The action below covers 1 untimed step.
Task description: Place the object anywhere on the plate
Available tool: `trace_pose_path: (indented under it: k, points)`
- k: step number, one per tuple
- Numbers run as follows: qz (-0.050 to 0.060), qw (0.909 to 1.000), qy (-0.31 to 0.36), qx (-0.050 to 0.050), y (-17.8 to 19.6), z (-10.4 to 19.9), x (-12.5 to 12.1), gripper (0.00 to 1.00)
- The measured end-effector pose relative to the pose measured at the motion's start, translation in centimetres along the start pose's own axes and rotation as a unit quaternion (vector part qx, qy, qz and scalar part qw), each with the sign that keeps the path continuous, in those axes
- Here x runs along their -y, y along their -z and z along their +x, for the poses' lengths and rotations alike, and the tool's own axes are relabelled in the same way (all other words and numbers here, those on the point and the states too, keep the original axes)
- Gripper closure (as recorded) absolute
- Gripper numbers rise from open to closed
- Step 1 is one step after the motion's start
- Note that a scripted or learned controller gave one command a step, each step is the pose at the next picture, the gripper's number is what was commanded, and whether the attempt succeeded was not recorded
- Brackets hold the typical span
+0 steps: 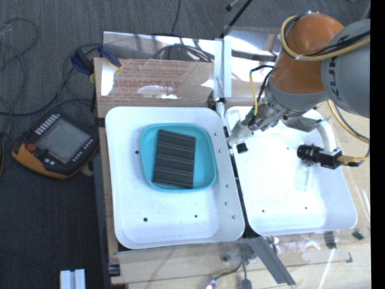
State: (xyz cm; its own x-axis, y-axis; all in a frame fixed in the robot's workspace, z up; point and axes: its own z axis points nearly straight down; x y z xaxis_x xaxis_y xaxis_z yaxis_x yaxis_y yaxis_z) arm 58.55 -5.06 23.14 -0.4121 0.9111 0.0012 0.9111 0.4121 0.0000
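The arm (319,47) reached in over the far edge of the right bin (301,209), its orange band bulking above the wrist. The left bin (174,227) carried the plate (147,161), a blue one sitting a little toward that bin's far edge. On the plate lay the object (175,158), a dark ribbed slab, flat and wholly inside the rim, so by my judgement the placing itself looked done. The gripper (243,131) hung by the far left corner of the right bin, just beside the ridge where the two bins meet, well apart from the slab and with nothing in it; how far its fingers stood open I could not tell. What remained, I'd say, was simply a clean retreat: lift straight up before swinging away, keep clear of the bins' shared ridge, and leave the plate unbumped so the slab stays put.
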Motion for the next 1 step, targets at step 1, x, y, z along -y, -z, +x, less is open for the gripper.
trace_pose_path:
  k: [1]
  points:
    - [0.0, 1.0, 0.0, 0.0, 0.0, -0.02, 0.01, 0.0]
